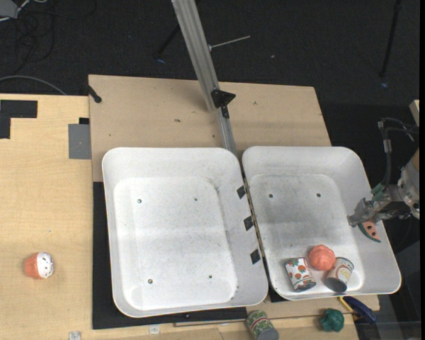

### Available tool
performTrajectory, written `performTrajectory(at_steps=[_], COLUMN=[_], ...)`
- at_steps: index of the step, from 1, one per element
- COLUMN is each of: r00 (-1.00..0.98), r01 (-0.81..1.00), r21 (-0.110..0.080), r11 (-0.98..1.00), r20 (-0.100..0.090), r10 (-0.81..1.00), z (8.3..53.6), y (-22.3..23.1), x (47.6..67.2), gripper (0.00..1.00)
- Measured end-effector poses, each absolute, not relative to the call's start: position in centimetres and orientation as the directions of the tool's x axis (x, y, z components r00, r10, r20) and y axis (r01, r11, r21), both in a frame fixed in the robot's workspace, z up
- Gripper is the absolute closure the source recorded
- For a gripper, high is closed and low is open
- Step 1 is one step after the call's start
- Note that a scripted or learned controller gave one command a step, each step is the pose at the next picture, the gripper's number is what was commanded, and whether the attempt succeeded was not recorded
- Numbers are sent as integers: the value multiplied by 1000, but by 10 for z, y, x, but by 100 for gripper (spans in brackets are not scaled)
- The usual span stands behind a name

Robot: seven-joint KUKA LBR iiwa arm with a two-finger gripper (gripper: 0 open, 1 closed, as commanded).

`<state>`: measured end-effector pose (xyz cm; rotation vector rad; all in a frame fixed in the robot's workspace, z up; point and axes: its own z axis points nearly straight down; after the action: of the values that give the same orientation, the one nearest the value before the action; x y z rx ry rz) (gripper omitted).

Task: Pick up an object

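In the right bin (304, 168), three things lie clustered at the near right corner. They are an orange-red ball (322, 256), a small printed box (299, 273) to its left and a small can (340, 272) on its side to its right. My gripper (370, 217) hangs over the right rim of that bin, up and to the right of the cluster and apart from it. A small orange and dark piece (372, 230) shows just under the gripper; I cannot tell what it is.
The left bin (170, 225) adjoins the right one, joined by black clips (248, 222). A slanted metal rail (198, 44) rises behind the bins. A red and white ball (39, 265) lies on the bench far left. A can (259, 324) and a green object (331, 320) lie before the bins.
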<state>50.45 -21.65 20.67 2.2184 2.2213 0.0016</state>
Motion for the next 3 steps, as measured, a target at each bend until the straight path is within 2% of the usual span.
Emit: performTrajectory(at_steps=[1, 2, 3], r00=[-1, -5, -6], r01=[1000, 1000, 1000], r21=[0, -4, -3], r11=[1, 5, 6], r20=[0, 4, 4], r10=[1000, 1000, 1000], z=[220, 211, 217], y=[-217, -163, -102], x=[505, 502, 511], gripper=[100, 100, 100])
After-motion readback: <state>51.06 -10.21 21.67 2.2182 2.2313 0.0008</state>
